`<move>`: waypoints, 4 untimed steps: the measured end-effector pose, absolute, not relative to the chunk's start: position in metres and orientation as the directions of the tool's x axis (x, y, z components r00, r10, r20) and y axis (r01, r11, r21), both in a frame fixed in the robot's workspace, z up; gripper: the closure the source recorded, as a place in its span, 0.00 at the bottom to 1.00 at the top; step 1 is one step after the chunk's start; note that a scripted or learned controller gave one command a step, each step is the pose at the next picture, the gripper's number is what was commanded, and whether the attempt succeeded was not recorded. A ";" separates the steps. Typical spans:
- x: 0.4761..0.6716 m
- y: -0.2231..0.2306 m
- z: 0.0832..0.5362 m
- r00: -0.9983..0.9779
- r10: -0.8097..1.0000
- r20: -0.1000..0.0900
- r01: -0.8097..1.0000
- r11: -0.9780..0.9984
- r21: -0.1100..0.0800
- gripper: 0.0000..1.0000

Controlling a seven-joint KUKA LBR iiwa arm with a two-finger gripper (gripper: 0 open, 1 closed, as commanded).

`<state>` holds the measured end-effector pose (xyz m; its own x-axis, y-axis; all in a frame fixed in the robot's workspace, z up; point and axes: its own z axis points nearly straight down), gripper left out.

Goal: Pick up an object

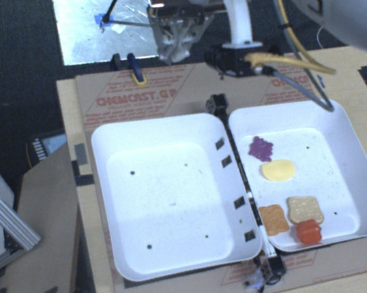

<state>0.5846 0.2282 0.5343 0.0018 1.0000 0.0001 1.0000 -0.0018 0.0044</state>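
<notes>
The right bin (pixel 350 150) holds several small food-like objects. A purple grape cluster (pixel 261 148) lies near its upper left, with a yellow oval piece (pixel 278 171) just below it. Along the bin's front sit an orange cracker (pixel 274 218), a tan toast slice (pixel 304 209) and a red piece (pixel 308 231). My gripper (pixel 174 46) hangs high at the top of the view, above the cardboard behind the bins and far from all the objects. Nothing shows between its fingers.
The left bin (pixel 167 193) stands beside the right one, joined by a black-clipped seam (pixel 241 181). A yellow cable (pixel 293 56) and grey hose trail from the arm over the right bin's back edge. Blue clamps (pixel 133 66) sit on the cardboard's rear.
</notes>
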 end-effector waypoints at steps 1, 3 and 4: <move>0.501 0.165 0.536 0.002 1.000 0.001 1.000 -0.002 0.000 1.00; 0.514 0.151 0.535 0.002 1.000 0.000 1.000 -0.002 -0.002 1.00; 0.568 0.225 0.536 -0.007 1.000 0.003 1.000 0.007 0.007 1.00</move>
<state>0.5678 0.2248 0.5361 -0.0066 1.0000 0.0029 1.0000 0.0066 0.0065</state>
